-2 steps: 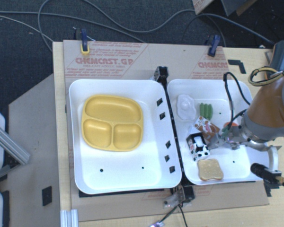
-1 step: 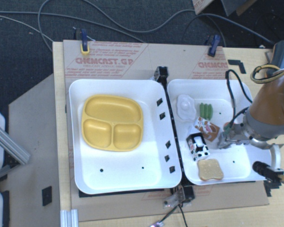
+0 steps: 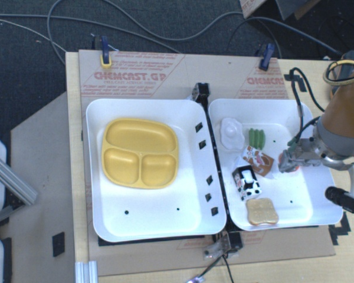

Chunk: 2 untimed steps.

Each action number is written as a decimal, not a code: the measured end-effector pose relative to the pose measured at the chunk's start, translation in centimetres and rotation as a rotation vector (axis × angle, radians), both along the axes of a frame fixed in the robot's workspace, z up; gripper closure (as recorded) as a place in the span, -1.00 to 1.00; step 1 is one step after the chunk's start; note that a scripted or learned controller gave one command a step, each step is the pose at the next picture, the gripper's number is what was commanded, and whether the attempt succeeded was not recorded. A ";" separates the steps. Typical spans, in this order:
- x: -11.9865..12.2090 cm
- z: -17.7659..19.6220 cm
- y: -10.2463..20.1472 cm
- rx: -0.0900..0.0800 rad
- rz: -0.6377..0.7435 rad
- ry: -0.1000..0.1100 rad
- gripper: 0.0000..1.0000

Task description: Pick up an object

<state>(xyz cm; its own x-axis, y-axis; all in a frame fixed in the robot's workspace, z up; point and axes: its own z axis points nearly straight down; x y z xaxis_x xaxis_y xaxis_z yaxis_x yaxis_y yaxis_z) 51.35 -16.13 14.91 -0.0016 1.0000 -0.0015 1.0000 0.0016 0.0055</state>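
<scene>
The right bin point(image 3: 295, 208) holds a clear cup-like piece point(image 3: 230, 131), a green ridged item point(image 3: 256, 138), a small orange and white packet point(image 3: 258, 160), a black and white cow toy point(image 3: 247, 181) and a slice of toast point(image 3: 262, 211). My gripper point(image 3: 288, 161) hangs over the right part of this bin, just right of the packet. No object shows between its fingers. The orange-banded wrist point(image 3: 342, 117) rises behind it at the right edge.
The left bin point(image 3: 106, 217) holds a yellow divided plate point(image 3: 140, 152). A black rail with clips point(image 3: 207, 158) runs between the bins. Cables point(image 3: 301, 87) loop near the right bin's far corner. Blue clamps point(image 3: 105, 50) hold the board at the back.
</scene>
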 end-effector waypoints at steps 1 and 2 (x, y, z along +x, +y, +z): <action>-0.3 6.3 -0.1 -0.001 0.000 -0.002 1.00; -0.9 11.6 -0.8 -0.001 -0.001 -0.002 1.00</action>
<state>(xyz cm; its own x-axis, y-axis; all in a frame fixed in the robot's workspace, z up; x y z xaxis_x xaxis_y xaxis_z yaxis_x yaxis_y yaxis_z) 50.45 -16.98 26.47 -0.0006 1.0000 -0.0025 1.0000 0.0006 0.0072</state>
